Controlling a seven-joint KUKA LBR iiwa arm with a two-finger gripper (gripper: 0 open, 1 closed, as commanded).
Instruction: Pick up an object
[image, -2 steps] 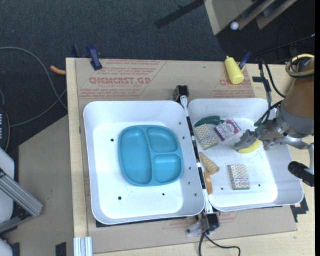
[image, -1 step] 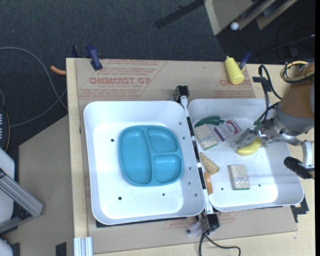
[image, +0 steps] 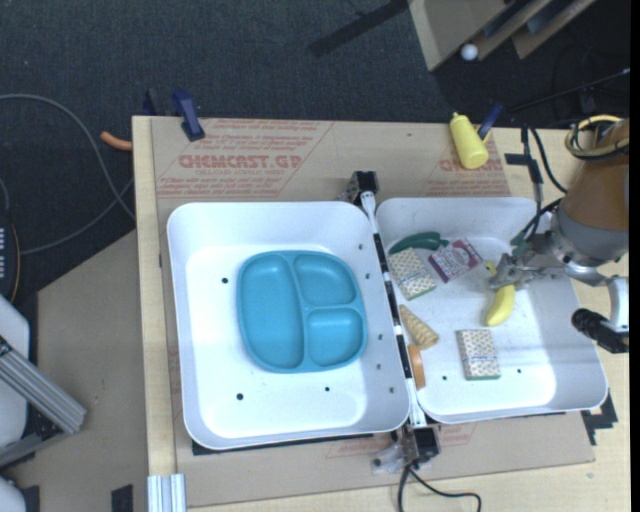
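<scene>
The right bin (image: 560, 390) holds several small objects. A yellow banana-shaped piece (image: 500, 306) lies near its middle right. My gripper (image: 516, 272) hangs just above that piece's upper end, reaching in from the right. To its left lie a maroon packet (image: 452, 261), a green tool (image: 416, 242) and a patterned square (image: 411, 273). A patterned block (image: 479, 354) rests toward the front. A tan ridged piece (image: 418, 328) and a small orange piece (image: 417, 372) sit along the bin's left wall.
The left bin (image: 200, 400) carries a blue divided plate (image: 300, 308). A yellow clamp handle (image: 467, 141) and a blue clamp (image: 187, 115) sit on the board behind the bins. The grey arm (image: 598, 215) fills the right side.
</scene>
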